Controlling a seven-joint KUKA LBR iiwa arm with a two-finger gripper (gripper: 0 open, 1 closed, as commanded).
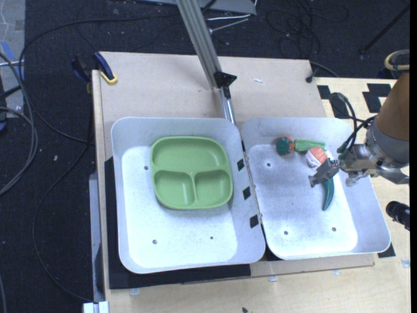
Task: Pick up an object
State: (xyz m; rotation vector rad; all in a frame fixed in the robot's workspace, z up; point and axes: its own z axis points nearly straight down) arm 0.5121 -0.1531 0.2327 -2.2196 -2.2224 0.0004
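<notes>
In the left bin lies a green plate with three sections, flat, in the upper half. In the right bin I see a small teal and orange ball-like toy near the back wall, then a green piece and a red and white thing just beside it. My pincer hangs over the right side of this bin, beside the red and white thing. A dark green curved object is right under it. Whether my pincer is closed or holding something, I cannot tell.
</notes>
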